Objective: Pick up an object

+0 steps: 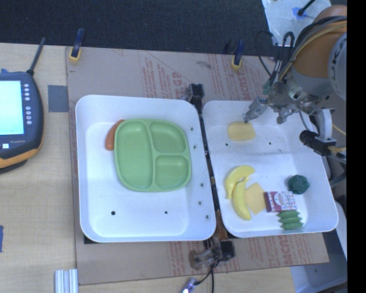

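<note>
So the hand [254, 112] hangs right at the upper right edge of the pale yellow slice [241, 132] in the right bin [329, 224], which lies just below and to its left, long axis roughly across. Can't tell how far the hand is open, and I see nothing gripped.

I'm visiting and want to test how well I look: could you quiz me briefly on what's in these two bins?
1. True or false: the green divided plate lies in the right bin.
2. Which thing lies nearest the gripper? A) broccoli B) pale yellow piece C) bananas
3. Fill in: an orange thing pokes out from the plate's ____ edge in the view.

Key: 1 false; 2 B; 3 left.
</note>
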`<state>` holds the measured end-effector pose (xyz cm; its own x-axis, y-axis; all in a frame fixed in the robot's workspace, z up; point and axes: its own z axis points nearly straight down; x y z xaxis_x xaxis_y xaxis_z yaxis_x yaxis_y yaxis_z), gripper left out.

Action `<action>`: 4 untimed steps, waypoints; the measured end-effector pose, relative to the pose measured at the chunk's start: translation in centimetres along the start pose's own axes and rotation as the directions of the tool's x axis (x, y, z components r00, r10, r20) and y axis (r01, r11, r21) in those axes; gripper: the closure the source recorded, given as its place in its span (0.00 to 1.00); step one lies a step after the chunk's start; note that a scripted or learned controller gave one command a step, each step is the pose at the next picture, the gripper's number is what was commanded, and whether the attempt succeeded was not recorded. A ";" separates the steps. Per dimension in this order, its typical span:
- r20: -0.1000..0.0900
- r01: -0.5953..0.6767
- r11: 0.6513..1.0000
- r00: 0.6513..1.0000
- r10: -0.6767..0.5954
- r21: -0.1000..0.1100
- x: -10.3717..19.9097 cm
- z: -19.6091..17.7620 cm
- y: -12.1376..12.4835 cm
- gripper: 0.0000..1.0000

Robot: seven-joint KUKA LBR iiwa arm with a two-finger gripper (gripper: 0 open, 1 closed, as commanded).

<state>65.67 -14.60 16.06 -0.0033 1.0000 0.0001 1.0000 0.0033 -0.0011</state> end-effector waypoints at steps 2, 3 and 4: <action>0.000 0.000 1.000 1.000 0.000 0.001 1.1 6.8 0.0 0.00; 0.000 0.001 1.000 1.000 -0.001 0.002 1.2 6.9 0.0 0.00; -0.001 0.001 1.000 1.000 -0.001 0.003 1.4 6.9 0.0 0.00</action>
<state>65.60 -13.18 9.18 -0.0043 1.0000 0.0008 1.0000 0.0043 -0.0042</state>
